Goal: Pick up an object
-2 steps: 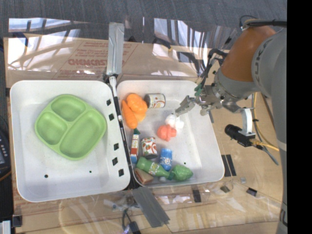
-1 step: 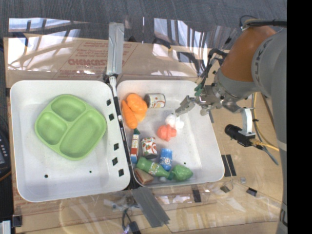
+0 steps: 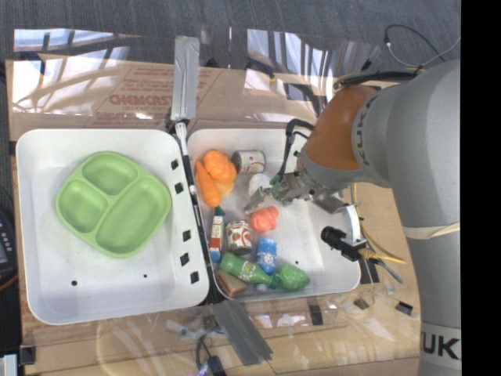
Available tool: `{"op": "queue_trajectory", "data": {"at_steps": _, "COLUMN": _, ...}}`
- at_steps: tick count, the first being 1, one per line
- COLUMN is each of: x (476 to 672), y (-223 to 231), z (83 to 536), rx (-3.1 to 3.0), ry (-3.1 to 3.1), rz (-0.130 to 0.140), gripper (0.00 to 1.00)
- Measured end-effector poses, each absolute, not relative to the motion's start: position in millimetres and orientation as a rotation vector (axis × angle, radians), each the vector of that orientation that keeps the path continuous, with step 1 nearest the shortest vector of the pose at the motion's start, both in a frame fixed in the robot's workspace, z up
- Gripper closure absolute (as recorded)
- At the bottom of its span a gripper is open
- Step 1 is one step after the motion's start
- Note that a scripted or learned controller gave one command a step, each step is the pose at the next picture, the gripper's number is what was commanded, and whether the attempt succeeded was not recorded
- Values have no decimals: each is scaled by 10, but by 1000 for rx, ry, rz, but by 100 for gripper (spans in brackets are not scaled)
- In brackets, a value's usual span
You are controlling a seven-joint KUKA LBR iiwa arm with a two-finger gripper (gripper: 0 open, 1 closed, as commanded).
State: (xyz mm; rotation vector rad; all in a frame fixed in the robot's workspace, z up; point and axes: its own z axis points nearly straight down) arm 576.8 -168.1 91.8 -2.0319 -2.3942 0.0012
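Approach step: gripper (image 3: 262, 200) low in the right bin (image 3: 338, 276).
I cannot tell its finger state; next I must settle on the pink object (image 3: 266, 219) nearby.

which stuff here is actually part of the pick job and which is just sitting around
In play:
gripper, low in the right bin
salmon-pink toy right by it
small can
orange toy
patterned can
blue-and-white bottle
green bottle

Lying about:
green divided plate in the left bin
cardboard sheet behind the bins
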Motion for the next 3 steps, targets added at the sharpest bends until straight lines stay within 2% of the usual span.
{"op": "queue_trajectory", "data": {"at_steps": 1, "x": 5765, "y": -1681, "z": 1011, "rx": -2025, "ry": -2398, "rz": 4, "gripper": 100}}
{"op": "queue_trajectory", "data": {"at_steps": 2, "x": 5765, "y": -1681, "z": 1011, "rx": -2025, "ry": -2399, "rz": 5, "gripper": 0}}
{"op": "queue_trajectory", "data": {"at_steps": 3, "x": 5390, "y": -1732, "z": 911, "rx": -2046, "ry": -2380, "rz": 4, "gripper": 0}}
